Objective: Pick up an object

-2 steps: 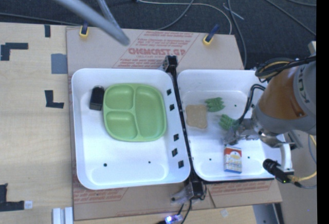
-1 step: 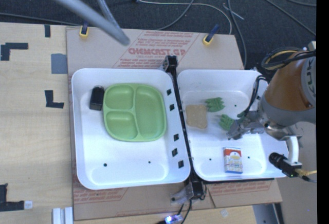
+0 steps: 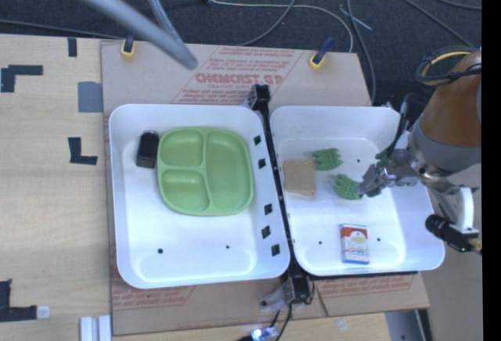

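- The jaws of the gripper [image 3: 369,181] sit low in the right bin [image 3: 407,253], at its right side, but they are small and dark against the wrist, so I cannot tell how they stand, and nothing can be made out between them.
- The nearest candidate is a small green toy [image 3: 345,186] lying on the bin floor, just beside the gripper tip on its left, possibly touching it; contact is too fine to judge.
- A second green piece [image 3: 326,158] lies a little further up and left, and a tan sponge-like block [image 3: 300,176] rests near the divider between the bins.
- A small red-and-white box [image 3: 355,243] lies flat toward the front of the same bin, well apart from the gripper.
- The left bin [image 3: 133,253] bears a green divided plate [image 3: 206,170] with a small black object [image 3: 147,149] just beside its left edge.
- By my reading, the step in hand is the approach or the close on the nearest green toy; a lift does not look to have begun, since the toy lies on the floor.
- The next move calls for centring over the toy so that it sits between the fingers rather than beside them, then a firm close and a straight lift.
- The toy looks small and irregular, so it may slip or be nudged aside.
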Action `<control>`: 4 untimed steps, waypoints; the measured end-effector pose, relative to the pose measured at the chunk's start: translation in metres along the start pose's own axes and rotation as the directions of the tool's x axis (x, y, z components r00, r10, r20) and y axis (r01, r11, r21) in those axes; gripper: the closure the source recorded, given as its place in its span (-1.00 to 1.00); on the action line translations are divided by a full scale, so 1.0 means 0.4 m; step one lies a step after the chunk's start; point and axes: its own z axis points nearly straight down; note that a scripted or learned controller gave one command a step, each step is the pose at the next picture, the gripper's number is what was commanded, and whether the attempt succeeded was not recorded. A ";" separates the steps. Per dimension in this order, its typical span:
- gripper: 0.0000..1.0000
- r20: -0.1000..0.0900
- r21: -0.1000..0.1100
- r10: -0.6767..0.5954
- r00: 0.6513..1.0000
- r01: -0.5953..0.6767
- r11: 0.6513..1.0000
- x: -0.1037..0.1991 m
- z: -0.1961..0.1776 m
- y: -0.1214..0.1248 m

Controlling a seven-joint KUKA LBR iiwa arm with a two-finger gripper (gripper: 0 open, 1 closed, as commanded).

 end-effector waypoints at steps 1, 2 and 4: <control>1.00 0.000 -0.001 -0.001 1.000 0.001 1.000 0.018 -0.131 0.023; 1.00 -0.002 0.005 -0.003 1.000 0.003 1.000 0.122 -0.108 0.069; 1.00 -0.003 0.004 -0.006 1.000 0.006 1.000 0.410 -0.114 0.180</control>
